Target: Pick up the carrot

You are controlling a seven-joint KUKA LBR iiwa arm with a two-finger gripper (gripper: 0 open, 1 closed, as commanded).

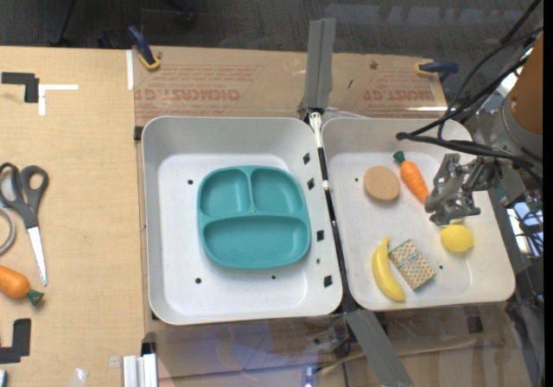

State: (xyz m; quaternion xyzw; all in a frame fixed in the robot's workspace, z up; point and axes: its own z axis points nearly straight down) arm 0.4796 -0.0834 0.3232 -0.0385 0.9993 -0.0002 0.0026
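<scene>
One small orange carrot with a green top (pixel 413 179) lies in the right white bin (pixel 492 290), beside a round tan cookie (pixel 381 184). The metal pincer (pixel 449 204) hovers just right of it, probably approaching; its opening I cannot tell.

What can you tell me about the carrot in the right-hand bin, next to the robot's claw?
The carrot is small, bright orange and smooth, likely a plastic toy, with a dark green stub at its upper-left end. It lies flat on the floor of the right bin, slanting down to the right. A tan round piece sits just left of it, close or touching. The gripper is just to its right, not holding it.
</scene>
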